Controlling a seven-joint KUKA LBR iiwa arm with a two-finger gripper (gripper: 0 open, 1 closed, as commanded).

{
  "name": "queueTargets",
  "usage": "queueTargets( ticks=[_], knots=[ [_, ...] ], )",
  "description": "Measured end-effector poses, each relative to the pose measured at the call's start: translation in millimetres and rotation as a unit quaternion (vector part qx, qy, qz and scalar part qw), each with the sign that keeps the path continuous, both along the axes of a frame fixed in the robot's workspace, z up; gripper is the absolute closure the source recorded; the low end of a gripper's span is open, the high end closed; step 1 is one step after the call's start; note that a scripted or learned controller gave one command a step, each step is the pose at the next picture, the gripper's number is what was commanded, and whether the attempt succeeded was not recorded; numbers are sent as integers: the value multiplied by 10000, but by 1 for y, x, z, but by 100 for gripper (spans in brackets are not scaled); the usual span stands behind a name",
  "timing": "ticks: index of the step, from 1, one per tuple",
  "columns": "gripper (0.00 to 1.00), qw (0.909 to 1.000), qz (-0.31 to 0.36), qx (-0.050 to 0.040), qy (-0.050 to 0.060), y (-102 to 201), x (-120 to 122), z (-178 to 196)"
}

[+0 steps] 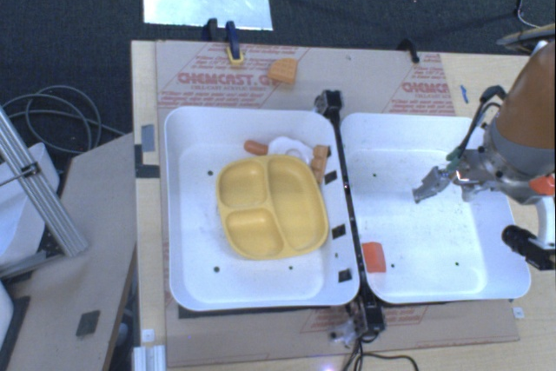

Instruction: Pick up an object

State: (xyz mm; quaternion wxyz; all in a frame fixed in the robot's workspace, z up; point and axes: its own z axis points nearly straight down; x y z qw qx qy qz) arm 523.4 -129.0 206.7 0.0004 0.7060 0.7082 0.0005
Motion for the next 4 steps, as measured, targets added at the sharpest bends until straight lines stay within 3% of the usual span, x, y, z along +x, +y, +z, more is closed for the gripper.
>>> queueTargets(
  ticks=[1,2,4],
  knots=[
    [100,10000,12,0,-14,0,1,11],
    [100,10000,35,10,-14,61,-37,54],
    [100,10000,-9,0,0,71,-36,44]
  ],
)
